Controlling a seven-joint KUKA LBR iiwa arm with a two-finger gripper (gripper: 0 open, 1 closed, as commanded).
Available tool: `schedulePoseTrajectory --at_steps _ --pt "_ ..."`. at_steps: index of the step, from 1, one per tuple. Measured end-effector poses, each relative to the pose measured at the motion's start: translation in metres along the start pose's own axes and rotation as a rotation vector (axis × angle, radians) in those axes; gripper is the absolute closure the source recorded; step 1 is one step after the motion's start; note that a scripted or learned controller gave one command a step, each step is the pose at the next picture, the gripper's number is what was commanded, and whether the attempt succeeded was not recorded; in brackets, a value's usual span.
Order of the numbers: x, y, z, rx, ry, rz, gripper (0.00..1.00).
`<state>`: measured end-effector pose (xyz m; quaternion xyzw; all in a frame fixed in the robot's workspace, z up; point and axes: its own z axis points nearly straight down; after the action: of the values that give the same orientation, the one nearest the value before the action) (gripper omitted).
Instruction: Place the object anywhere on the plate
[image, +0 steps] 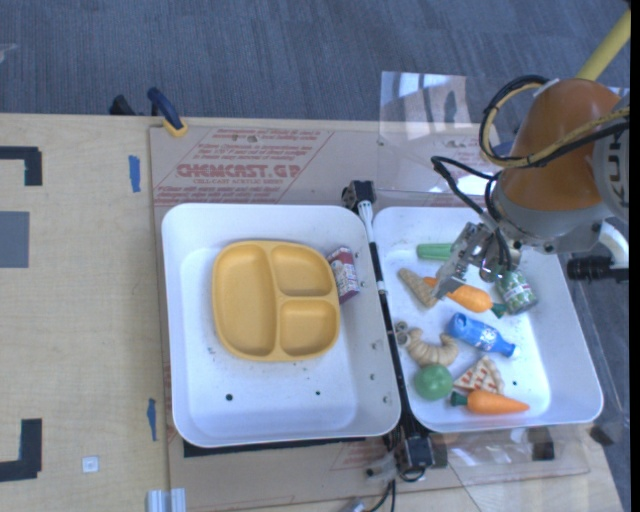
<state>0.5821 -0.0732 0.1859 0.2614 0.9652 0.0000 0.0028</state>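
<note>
**Camera view: gripper low over right bin, plate in left bin**

Landmark is the yellow plate (275, 299), a three-compartment tray sitting in the left bin (190, 400). A small maroon-labelled can (343, 273) lies on its side touching the plate's right rim, still on the bin floor, not on the plate.

Gripper (470, 262) is well to the right of the plate, down in the right bin (570, 390), upper middle part. Fingers look slightly apart, pointing down-left. Can't confirm anything clamped between them.

Objects in the right bin, all right of the plate:
- orange carrot (470, 296) just under the fingertips, may be touching, can't tell
- tan cone-shaped piece (418, 286) just left of the carrot, between gripper and plate
- green stick (434, 251) just left of the gripper
- green patterned can (516, 292) right of the fingers
- blue bottle (480, 334) below the carrot
- beige pretzel-like piece (430, 347), green ball (434, 381), waffle wedge (482, 378), second carrot (492, 403) at the near side

Arm's orange band (560, 125) sits above the gripper, far right of the plate.
</note>
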Motion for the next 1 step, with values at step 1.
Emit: schedulePoseTrajectory --at_steps 1 --pt "0.0069 0.0248 -0.0893 -0.005 -0.008 -0.308 1.00"
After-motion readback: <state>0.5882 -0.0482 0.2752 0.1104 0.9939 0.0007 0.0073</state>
